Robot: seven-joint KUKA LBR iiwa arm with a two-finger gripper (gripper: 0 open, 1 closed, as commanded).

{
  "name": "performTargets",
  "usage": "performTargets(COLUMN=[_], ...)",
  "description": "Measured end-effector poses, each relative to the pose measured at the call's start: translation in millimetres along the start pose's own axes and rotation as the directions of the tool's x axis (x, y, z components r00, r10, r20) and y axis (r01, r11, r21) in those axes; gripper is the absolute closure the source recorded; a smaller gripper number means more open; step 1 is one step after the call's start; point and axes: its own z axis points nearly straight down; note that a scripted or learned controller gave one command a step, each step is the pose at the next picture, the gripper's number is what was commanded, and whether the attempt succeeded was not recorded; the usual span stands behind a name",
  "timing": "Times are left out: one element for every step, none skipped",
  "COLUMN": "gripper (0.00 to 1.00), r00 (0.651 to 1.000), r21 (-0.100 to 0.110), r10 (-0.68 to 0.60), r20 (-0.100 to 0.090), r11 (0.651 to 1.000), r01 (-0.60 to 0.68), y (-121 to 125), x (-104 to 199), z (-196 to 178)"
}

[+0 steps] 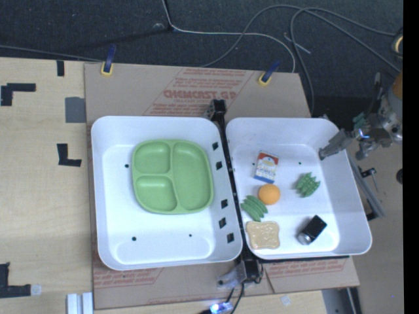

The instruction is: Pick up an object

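- A green divided plate is lying in the left bin on the counter.
- In the right bin, a small carton, an orange ball, a green pod, a toast slice, a leafy green piece and a black block are lying apart.
- The pincer is hovering over the right bin's far right rim, holding nothing; its spread I cannot tell.

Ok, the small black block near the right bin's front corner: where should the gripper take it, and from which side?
Probably from straight above, closing across the short width of the small black block. It lies flat and tilted diagonally, so the gripper would need to turn to match. Its long sides look free; the slice of toast sits apart, and the white right bin's wall is close beyond one end.
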Motion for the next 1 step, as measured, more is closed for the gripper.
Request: performTargets(gripper=[0.00], r00=[1.000], r21=[0.003], r10=[0.000], r20=[0.000], r11=[1.000], r01=[0.000], y=[-1.5], x=[-3.1], z=[43.5])
